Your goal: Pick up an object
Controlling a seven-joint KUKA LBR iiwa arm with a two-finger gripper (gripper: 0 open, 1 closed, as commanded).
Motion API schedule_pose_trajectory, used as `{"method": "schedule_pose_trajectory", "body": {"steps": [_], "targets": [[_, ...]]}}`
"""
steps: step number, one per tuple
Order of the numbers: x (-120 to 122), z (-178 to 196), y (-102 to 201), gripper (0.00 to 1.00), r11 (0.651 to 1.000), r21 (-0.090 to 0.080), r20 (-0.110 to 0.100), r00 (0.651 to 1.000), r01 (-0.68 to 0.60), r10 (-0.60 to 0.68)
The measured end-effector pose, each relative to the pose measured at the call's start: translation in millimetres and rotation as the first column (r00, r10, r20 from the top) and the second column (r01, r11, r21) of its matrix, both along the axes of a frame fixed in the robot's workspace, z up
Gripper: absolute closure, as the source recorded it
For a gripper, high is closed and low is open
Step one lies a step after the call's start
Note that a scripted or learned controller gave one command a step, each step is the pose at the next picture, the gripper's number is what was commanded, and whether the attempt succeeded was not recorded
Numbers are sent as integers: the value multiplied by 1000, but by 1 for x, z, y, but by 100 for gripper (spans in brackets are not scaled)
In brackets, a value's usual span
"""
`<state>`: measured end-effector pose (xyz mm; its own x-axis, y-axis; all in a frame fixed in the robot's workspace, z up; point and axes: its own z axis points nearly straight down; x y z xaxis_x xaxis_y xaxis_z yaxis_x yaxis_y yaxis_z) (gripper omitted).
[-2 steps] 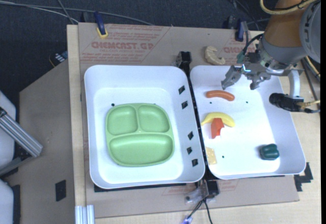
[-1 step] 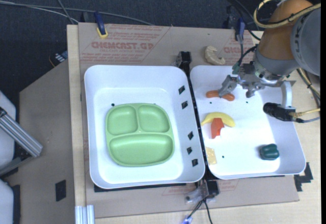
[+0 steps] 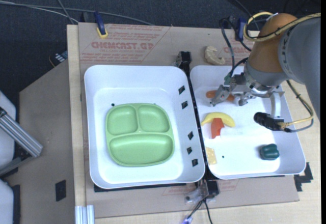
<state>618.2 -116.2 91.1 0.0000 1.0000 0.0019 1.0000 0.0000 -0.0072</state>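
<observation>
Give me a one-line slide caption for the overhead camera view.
KUKA arm's end effector low over an orange object in the right bin; green divided plate sits in the left bin.

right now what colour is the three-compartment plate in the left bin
Light green; the divided plastic plate lies flat in the left white bin, seen best in the camera view.
</observation>
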Motion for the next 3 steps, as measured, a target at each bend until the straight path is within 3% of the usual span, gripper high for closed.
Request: {"method": "schedule_pose_trajectory", "body": {"steps": [1,3], "targets": [[2,15,0,100,1000,-1,8,1000,0,0],[19,129,-3,100,1000,-3,14,1000,-1,1]]}}
